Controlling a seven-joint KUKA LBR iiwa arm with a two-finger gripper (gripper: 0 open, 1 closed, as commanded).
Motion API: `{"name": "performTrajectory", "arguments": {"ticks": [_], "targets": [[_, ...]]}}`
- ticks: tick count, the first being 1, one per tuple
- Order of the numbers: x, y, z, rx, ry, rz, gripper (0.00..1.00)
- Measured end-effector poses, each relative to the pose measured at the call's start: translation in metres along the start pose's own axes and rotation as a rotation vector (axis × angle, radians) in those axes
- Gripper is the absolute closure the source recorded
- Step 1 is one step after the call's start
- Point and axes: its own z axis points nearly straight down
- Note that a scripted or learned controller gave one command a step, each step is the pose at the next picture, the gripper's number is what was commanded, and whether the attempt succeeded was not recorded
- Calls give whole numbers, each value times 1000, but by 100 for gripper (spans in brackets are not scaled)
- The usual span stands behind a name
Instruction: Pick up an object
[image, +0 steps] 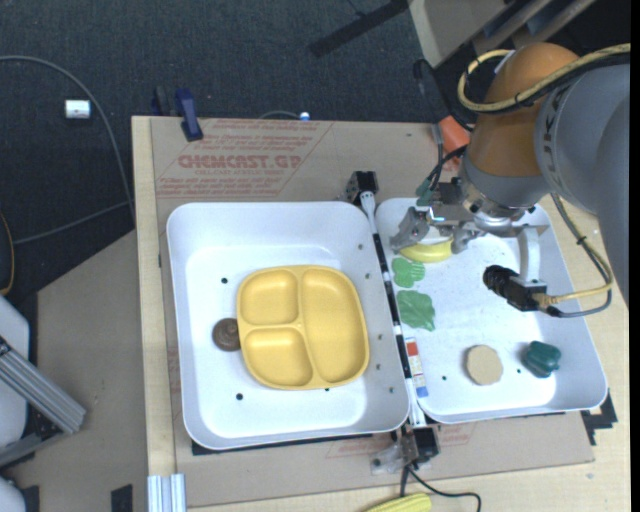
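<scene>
Two metal fingers of the gripper (432, 232) straddle a smooth, curved yellow banana (428, 251) at the right bin's (570, 392) far-left corner.

The gripper (432, 232) is showing bare grey metal with a dull sheen, and the arm's orange band (520, 110) above it is looking smooth and glossy. Directly beneath the gripper a yellow piece (428, 252) is appearing as smooth plastic. Just below that, two green pieces (411, 292) are looking matt and slightly bumpy. The white bin (575, 330) under the gripper is reading as smooth plastic, faintly speckled. Well to the gripper's left, the yellow divided tray (300, 326) is gleaming like moulded plastic. The bench board (240, 160) is appearing as matt brown cardboard or fibreboard.
</scene>
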Motion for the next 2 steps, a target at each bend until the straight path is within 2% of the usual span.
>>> {"name": "performTrajectory", "arguments": {"ticks": [1, 2], "targets": [[-60, 55, 24, -3, -2, 1, 0], [-2, 58, -1, -5, 0, -2, 0]]}}
